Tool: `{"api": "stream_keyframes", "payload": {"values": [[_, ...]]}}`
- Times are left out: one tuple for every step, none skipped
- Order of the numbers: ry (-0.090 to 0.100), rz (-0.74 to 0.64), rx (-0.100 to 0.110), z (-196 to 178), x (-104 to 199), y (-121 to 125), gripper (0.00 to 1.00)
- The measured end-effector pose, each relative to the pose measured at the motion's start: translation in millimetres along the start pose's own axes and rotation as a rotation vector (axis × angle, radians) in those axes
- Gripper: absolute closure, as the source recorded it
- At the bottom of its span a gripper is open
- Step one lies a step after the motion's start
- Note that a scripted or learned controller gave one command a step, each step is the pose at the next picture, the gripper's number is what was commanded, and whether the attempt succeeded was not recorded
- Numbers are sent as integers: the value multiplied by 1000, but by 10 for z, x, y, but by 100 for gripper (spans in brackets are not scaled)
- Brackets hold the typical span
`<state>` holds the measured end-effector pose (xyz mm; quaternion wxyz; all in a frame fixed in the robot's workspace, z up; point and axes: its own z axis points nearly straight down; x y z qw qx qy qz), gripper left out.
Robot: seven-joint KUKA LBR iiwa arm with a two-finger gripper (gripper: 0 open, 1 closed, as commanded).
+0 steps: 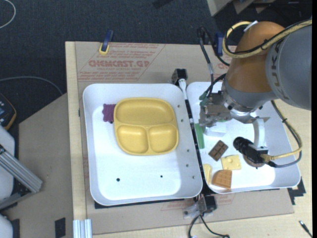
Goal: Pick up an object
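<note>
My gripper [210,119] is low over the left part of the right bin [285,152], under the arm's orange band. Just below it lie a green stick-like piece [199,135] against the bin's left wall and a pale white item [216,130]. Nearer the front are a brown block [218,150], a yellow cheese-like square [231,162] and an orange waffle piece [222,179]. I see nothing held by the gripper. The arm hides the back of this bin.
The left bin [133,185] holds a yellow divided plate [146,125] with a purple object [108,112] by its left edge. A black part on a yellow cable [247,150] hangs over the right bin. Clamps and cables sit along the divider between the bins.
</note>
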<state>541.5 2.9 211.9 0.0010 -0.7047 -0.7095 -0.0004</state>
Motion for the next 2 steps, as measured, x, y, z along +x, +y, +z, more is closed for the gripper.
{"api": "stream_keyframes", "payload": {"values": [[-1,2,-5,-228,413,47,100],[-2,8,4,-20,338,1,100]]}}
